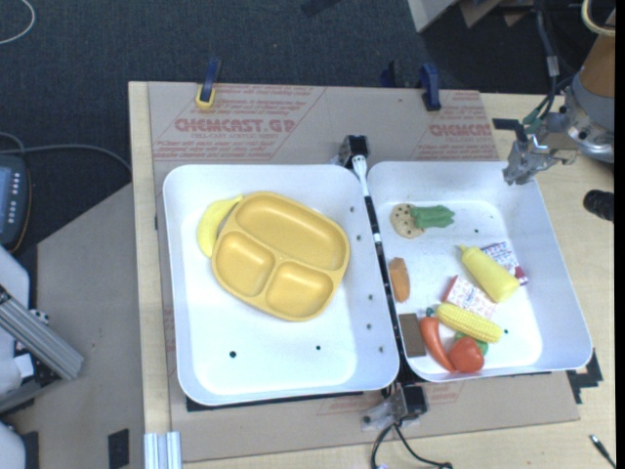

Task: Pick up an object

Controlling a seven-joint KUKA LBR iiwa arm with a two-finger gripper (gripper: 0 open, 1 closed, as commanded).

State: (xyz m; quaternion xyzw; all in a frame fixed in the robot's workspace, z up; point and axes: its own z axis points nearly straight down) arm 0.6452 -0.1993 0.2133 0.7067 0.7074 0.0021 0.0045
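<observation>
The gripper [518, 169] hangs over the far right corner of the right bin [547, 252]; whether its claw is spread or pressed together, I cannot tell. The likeliest target, the yellow mustard bottle [490, 274], lies mid-bin on its side: probably light, smooth, slightly slippery plastic, best pinched across its body. Just beside it lie the corn cob [469, 321] and red pepper [466, 356].

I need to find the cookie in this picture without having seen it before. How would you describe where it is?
Look at the right bin, the one full of toy food. Near its far left corner, close to the divider between the bins, lies the cookie, touching a green leafy piece on its right. It is the only round, flat, tan thing with dark spots; the orange piece below it is long and plain.
</observation>
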